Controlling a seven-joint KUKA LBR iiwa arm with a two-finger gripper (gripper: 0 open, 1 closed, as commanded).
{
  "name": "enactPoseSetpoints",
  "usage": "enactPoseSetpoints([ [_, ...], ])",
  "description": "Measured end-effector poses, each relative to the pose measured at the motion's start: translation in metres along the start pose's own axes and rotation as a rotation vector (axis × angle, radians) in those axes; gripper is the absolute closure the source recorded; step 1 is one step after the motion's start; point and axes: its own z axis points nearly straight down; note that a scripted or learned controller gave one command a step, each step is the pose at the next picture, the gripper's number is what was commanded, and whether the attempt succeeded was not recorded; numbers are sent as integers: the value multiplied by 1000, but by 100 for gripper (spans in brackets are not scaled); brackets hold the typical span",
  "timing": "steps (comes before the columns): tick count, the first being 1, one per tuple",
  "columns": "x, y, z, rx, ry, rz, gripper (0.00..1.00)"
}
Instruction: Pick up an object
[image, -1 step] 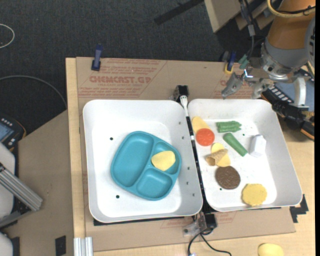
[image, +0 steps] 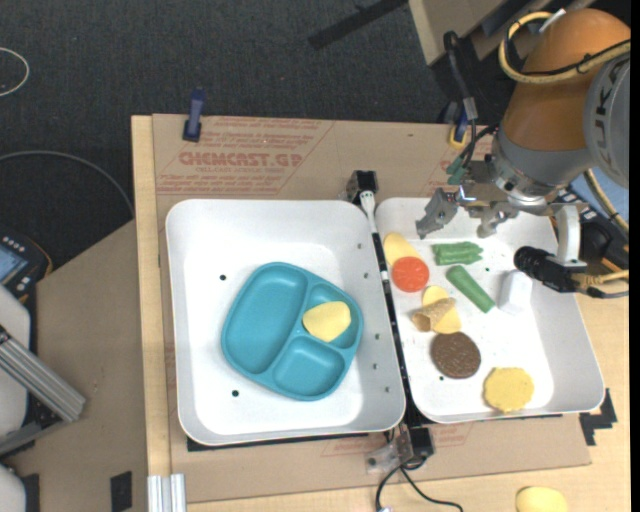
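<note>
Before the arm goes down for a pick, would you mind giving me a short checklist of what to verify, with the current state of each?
1. Gripper above the right bin: ok, over its far end.
2. Nothing held between the fingers: ok.
3. Target under the gripper: ok, the green piece lies just in front of it.
4. Target free of neighbours: not ok, a second green piece lies close by, and the red disc is near.
5. Fingers open wide enough: cannot tell.
6. Teal plate in the left bin away from the path: ok.
</note>
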Motion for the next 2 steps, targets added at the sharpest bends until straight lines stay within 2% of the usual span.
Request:
enactPoseSetpoints([
  [1,77,-45,30,1,2,-4,0],
  [2,71,-42,18,-8,-2,4,100],
])
